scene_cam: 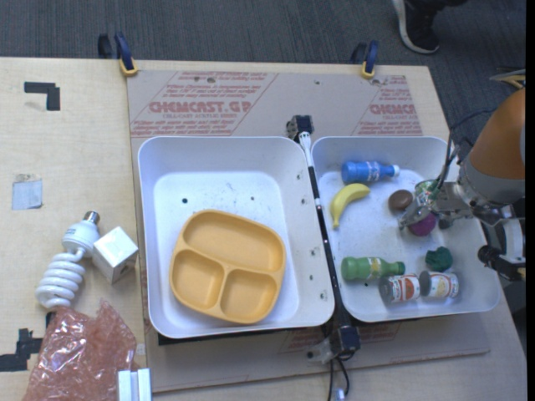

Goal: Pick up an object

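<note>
floor [251, 7]: dark grey carpet
bench [58, 165]: light wood, black marks
board [276, 98]: brown, red print, clamped w/ clips [125, 57]
shoe [414, 15]: top right

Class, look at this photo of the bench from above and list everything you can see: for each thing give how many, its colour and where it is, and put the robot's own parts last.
Bins: 2, white, side by side on the bench.
Divided plate: 1, yellow-orange, in the left bin.
Bottle: 1, blue, top of the right bin.
Banana: 1, yellow, below the blue bottle.
Round object: 1, brown, right of the banana.
Purple object: 1, at the pincer.
Green bottle: 1, lower right bin.
Dark green object: 1, right side.
Jar: 1, red label, lying at the near rim.
Light bulb: 1, white spiral, left of the bins.
Cube: 1, white, beside the bulb.
Clamps: 2, blue-yellow, far edge.
Pincer: 1, metallic, in the right bin.
Arm: 1, grey and orange, right.
</note>
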`<state>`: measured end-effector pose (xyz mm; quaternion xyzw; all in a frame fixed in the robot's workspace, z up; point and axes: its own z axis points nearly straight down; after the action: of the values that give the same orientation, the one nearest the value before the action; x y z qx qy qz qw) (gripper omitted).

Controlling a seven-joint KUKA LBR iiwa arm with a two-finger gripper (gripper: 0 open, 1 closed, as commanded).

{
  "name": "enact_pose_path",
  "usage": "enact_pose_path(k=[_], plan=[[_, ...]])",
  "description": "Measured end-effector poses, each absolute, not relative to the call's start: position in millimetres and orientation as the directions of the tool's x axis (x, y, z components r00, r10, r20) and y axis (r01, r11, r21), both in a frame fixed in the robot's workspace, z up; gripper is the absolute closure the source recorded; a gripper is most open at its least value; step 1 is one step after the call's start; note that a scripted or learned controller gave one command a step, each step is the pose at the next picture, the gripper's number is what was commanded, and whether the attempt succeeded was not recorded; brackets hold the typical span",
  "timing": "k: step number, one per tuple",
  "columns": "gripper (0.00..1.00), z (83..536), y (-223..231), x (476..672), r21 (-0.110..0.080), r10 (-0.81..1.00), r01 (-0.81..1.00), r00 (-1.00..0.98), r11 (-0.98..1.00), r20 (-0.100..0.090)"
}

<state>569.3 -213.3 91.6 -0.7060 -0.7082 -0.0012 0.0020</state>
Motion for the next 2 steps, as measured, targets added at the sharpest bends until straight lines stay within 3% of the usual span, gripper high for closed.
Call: enact_pose_path(k=[1, 2], plan=[[1.00, 103, -216, 569.9, 0.002, 1.000, 1.000, 0.000, 0.000, -0.001], [1.00, 170, -185, 552.5, 0.001, 1.000, 1.000, -0.001, 0.001, -0.001]])
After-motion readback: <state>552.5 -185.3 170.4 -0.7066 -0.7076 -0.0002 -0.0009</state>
